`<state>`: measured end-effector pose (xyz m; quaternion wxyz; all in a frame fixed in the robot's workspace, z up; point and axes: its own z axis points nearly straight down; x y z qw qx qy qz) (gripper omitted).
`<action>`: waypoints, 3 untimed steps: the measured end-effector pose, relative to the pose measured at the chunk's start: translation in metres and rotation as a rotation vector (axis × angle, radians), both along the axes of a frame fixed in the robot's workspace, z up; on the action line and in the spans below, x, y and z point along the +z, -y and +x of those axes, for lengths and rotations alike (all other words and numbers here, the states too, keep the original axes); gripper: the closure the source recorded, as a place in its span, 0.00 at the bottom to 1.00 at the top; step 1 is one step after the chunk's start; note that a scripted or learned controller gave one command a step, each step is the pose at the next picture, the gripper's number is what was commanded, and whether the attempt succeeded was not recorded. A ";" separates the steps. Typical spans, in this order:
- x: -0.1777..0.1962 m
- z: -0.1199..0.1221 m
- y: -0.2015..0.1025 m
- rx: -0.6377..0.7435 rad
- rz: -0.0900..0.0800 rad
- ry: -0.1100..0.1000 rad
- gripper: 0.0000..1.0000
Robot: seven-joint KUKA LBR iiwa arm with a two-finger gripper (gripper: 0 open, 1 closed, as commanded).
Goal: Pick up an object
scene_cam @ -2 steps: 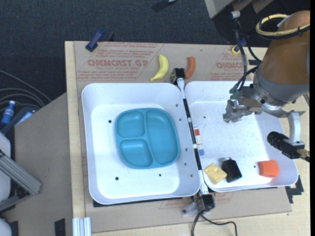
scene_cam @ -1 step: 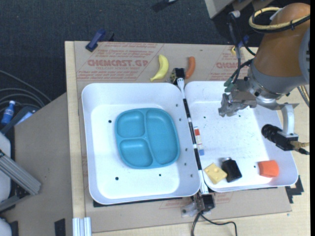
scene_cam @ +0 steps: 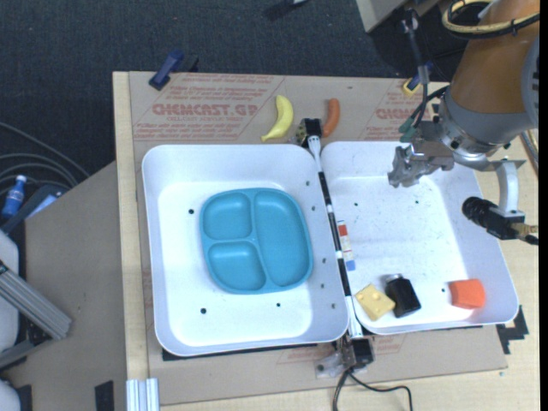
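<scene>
In the right bin (scene_cam: 428, 229), along its near edge, lie a yellow cheese-like block (scene_cam: 370, 301), a black block (scene_cam: 402, 295) touching it, and an orange block (scene_cam: 467, 294) further right. My gripper (scene_cam: 409, 169) hangs over the far part of that bin, well away from all three objects. I see nothing under it but the bare white bin floor. The left bin (scene_cam: 171, 255) holds a blue divided plate (scene_cam: 256, 239) in its middle.
A yellow banana (scene_cam: 279, 118) and an orange sausage-shaped toy (scene_cam: 330, 116) lie on the board behind the bins. A blue clip (scene_cam: 165, 71) sits at the board's far left corner. A black cylinder (scene_cam: 484, 214) on the arm juts over the right bin's right side.
</scene>
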<state>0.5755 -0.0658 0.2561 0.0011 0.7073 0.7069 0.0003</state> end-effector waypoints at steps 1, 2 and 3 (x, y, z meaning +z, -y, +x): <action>-0.020 0.063 -0.040 0.002 0.001 -0.001 1.00; -0.006 0.091 -0.060 0.002 0.001 0.000 1.00; 0.006 0.090 -0.071 0.001 0.000 0.001 1.00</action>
